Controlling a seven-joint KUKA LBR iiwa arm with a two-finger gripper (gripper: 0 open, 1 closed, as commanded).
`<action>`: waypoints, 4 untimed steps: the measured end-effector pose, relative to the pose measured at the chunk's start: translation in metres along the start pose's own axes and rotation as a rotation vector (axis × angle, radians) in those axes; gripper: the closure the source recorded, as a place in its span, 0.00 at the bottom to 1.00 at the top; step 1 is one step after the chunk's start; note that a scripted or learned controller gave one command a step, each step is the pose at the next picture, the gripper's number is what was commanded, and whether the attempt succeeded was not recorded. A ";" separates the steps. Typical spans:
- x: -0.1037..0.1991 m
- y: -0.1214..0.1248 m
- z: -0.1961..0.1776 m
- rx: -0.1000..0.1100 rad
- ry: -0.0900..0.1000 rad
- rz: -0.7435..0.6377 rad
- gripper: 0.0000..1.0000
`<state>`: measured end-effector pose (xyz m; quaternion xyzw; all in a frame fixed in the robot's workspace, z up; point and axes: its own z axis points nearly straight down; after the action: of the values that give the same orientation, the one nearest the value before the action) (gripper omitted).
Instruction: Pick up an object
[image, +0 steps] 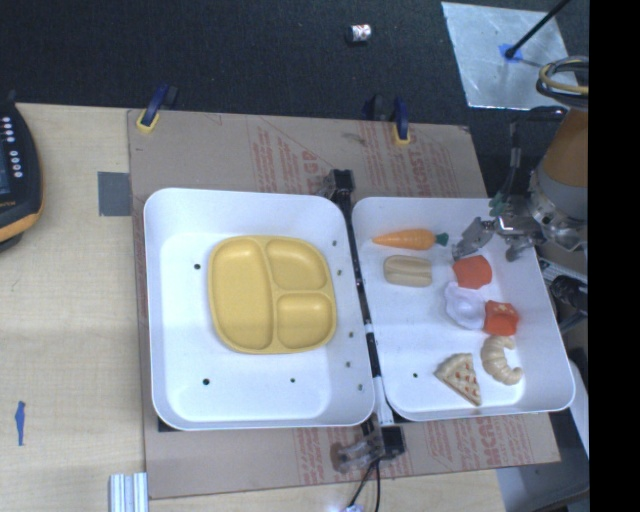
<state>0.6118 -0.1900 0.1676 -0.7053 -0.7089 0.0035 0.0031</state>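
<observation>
In the camera view, two white bins are sitting side by side on the worktop (80, 300). The left bin (170, 300) is holding a yellow divided plate (271, 294) near its middle, probably waiting as a target tray. The right bin (420, 395) is carrying the pickable toys, scattered loosely so each can be reached alone: an orange carrot (405, 239) toward the upper left of that bin, a tan bread roll (408, 270) just below it, a red block (473, 272) right of the roll, a pale crumpled piece (464, 306) beneath that, a second red piece (502, 318) beside it, a croissant (501, 360) lower down, and a pizza slice (459, 378) near the bottom edge.

The arm (565, 160) is reaching in from the right of the frame, bending down over the upper right corner of the right bin. Its claw (492, 236) is hanging just above the red block, with its fingers looking spread and nothing between them. Nothing is lifted yet; the red block seems the likeliest target.
</observation>
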 end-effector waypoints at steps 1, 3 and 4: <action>0.009 0.015 0.078 -0.003 0.000 -0.003 0.00; 0.007 0.015 0.064 -0.005 -0.002 -0.004 0.00; 0.018 -0.021 0.077 -0.001 0.001 0.003 0.00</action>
<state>0.5897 -0.1718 0.0909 -0.7064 -0.7078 0.0026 0.0031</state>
